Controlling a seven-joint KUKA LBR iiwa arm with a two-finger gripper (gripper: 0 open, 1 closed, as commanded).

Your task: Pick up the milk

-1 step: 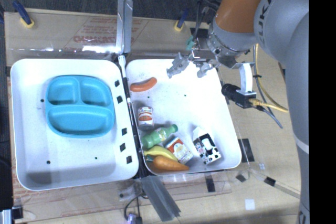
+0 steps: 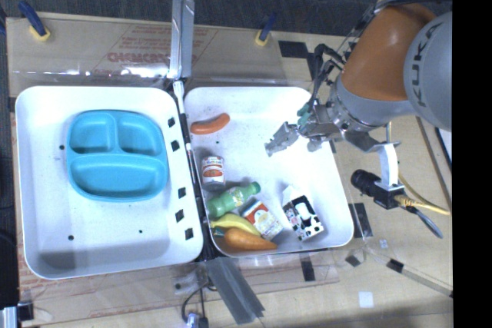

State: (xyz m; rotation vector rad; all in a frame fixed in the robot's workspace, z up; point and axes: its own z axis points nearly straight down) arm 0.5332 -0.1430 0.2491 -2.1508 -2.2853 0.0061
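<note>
The milk [image 2: 302, 216] is a small white carton with black patches, lying near the front right corner of the right bin [image 2: 254, 100]. My gripper [image 2: 282, 139] hangs over the right middle of that bin, farther back than the milk and slightly to its left, well apart from it. It points left, and it is open with nothing between its fingers. The grey arm with its orange band [image 2: 384, 50] reaches in from the right, over the bin's right rim.
Beside the milk lie a red and white packet [image 2: 264, 218], a carrot [image 2: 247, 240], a banana [image 2: 234, 224] and a green bottle [image 2: 232, 200]. A small can [image 2: 213, 170] and a sausage [image 2: 210, 124] sit farther back. The left bin [image 2: 46, 242] holds a blue divided plate [image 2: 118, 154].
</note>
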